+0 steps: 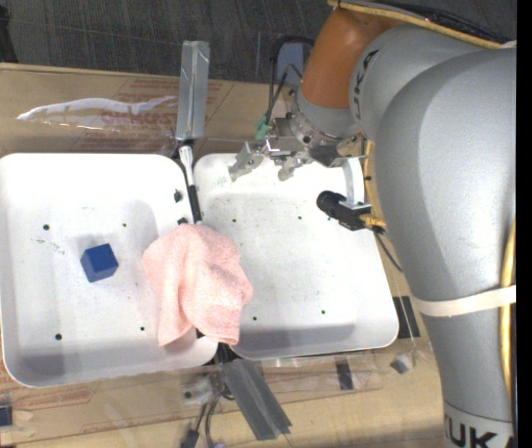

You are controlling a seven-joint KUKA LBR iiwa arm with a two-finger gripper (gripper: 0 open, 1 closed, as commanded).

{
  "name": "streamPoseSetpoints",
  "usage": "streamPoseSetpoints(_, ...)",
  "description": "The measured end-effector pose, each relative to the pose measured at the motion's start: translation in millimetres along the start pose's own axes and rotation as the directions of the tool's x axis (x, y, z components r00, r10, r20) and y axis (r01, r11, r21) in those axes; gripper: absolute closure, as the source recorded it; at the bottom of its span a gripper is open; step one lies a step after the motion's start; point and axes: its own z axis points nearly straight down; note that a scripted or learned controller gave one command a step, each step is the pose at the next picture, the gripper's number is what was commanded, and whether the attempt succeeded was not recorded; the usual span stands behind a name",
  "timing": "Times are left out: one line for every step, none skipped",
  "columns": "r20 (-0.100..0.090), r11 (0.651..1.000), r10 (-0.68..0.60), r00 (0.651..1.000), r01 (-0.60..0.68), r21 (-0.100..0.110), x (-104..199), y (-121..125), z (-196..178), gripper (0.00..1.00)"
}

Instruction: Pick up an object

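Jaws [266,163] hang over the far rim of the right bin [341,297], 2 metal fingers spread apart, gripping nothing. Soft pink terry cloth [199,283] lies crumpled across both bins' shared edge. Blue cube [100,261] sits in the left bin [33,343].

- Small blue cube [100,261], lying flat on the floor of the left white bin [23,213].
- Crumpled pink terry cloth [199,283], draped over the divide between both bins.
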Motion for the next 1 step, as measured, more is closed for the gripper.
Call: streamPoseSetpoints(0.001,0.945,-0.327,0.945,0.327,-0.003,60.7,-6.0,-39.6,0.00)
